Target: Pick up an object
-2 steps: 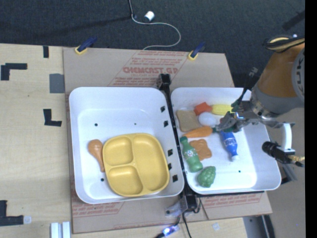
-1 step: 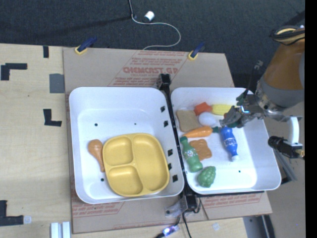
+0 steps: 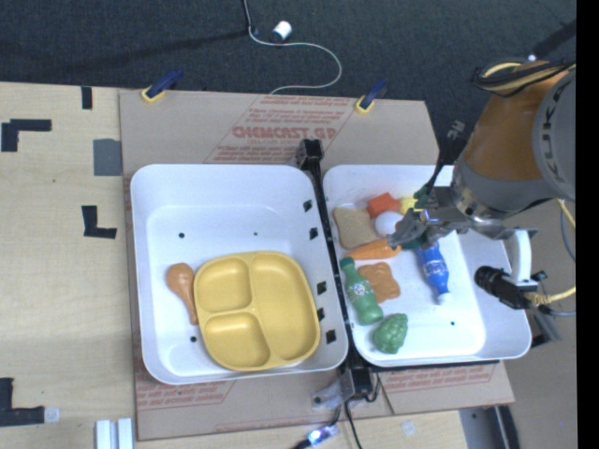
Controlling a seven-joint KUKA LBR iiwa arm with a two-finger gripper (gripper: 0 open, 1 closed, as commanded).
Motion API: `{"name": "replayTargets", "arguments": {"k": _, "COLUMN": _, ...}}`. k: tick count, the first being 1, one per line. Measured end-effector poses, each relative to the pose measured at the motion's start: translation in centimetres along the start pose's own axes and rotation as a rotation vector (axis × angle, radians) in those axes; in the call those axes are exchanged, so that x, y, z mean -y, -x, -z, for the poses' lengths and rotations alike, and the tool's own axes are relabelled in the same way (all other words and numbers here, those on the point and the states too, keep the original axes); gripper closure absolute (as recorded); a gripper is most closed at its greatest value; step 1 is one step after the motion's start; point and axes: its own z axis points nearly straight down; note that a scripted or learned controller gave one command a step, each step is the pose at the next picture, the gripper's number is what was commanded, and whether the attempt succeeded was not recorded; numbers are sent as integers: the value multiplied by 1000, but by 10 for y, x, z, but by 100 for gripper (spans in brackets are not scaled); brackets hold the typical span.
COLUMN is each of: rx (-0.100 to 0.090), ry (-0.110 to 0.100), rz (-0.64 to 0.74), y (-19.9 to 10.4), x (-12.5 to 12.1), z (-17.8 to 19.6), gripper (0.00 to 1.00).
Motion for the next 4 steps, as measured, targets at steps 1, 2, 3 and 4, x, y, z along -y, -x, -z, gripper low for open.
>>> {"name": "replayTargets", "arguments": {"k": 1, "rx": -1, "ry": 1, "rz": 2, "y": -49, "x": 9, "z": 15, "gripper": 100}}
{"name": "replayTargets", "arguments": {"k": 2, "rx": 2, "ry": -1, "rz": -3, "y": -64, "x": 7, "z": -2, "gripper": 100}}
{"name": "replayTargets", "arguments": {"k": 3, "rx": 1, "ry": 1, "rz": -3, "y": -61, "x": 3, "z": 9, "gripper": 100}}
{"name": "replayTargets", "arguments": {"k": 4, "rx": 2, "ry": -1, "rz": -5, "y": -66, "x": 10, "z": -3, "gripper": 100}}
